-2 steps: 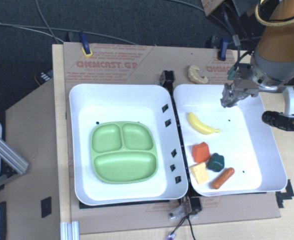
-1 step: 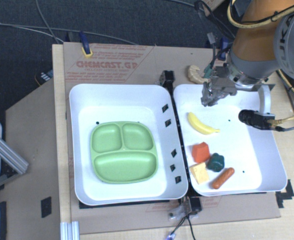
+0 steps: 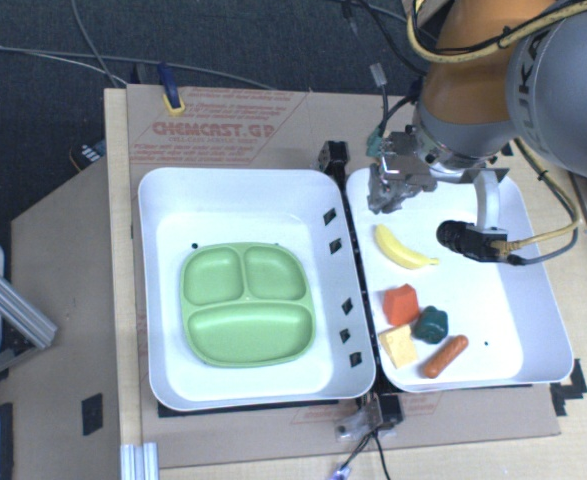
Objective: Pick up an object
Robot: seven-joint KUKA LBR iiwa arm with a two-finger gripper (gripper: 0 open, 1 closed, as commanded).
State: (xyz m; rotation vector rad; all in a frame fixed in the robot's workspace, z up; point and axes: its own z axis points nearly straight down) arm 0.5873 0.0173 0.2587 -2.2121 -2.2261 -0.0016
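gripper (image 3: pixel 388 196) hovering over right bin (image 3: pixel 533 298) top-left, banana (image 3: pixel 404 249) just below, red block (image 3: pixel 402 304), teal obj (image 3: pixel 432 324), sausage (image 3: pixel 445 356) nearby, gripper state unclear

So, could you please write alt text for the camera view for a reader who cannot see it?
A grey robot arm with an orange band holds its tool above the far end of the right white bin, just beyond a yellow toy banana. Nearer lie red, teal and yellow toy pieces and a sausage; the left bin holds a green divided plastic plate.
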